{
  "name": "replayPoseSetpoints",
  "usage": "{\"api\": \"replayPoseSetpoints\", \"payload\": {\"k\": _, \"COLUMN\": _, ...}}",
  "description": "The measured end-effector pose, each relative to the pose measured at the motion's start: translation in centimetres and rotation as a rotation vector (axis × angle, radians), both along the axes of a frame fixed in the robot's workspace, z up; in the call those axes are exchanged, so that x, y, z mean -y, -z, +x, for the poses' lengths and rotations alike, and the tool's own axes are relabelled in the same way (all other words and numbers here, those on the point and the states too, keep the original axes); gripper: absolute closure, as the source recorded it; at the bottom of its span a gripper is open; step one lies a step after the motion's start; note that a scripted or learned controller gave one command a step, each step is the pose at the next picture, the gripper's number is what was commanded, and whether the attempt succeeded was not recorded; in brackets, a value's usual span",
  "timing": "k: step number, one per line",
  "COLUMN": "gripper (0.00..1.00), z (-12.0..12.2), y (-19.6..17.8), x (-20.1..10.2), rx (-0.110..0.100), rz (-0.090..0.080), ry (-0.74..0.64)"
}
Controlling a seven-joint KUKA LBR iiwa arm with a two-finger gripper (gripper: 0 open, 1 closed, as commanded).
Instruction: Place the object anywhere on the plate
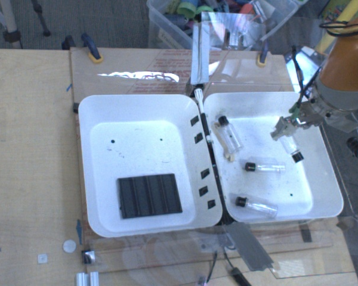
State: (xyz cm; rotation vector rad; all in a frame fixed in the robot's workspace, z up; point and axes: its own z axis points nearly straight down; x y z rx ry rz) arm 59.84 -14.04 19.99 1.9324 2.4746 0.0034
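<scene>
**Gripper over the right bin, a vial at its tip**

The arm (340, 70) is reaching in from the right and hanging its gripper (284, 130) over the upper right part of the right bin (328, 204). A clear vial with a black cap (292, 149) is sitting right at the gripper's tip, slanting down toward the right with the cap at its lower end. Its upper end is meeting the grey gripper body, but the view is too small and blurred to tell whether the fingers are closing on it or how wide they are standing.

Three more capped vials are lying in the same bin: one (228, 133) near the left wall, slanting, cap at the top; one (264, 167) near the middle, lying almost level with its cap to the left; one (256, 205) near the front, cap also to the left.

The plate (150, 195), a dark ribbed rectangle, is lying flat in the front part of the left bin (95, 159), well apart from the gripper and from every vial. A row of small black clips (204, 162) is running along the ridge between the two bins.
</scene>
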Motion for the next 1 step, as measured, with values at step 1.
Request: {"api": "replayPoseSetpoints", "payload": {"k": 1, "gripper": 1.0, "z": -2.34, "y": -5.72, "x": -8.25, "rx": 0.0, "rz": -0.001, "ry": 0.006}}
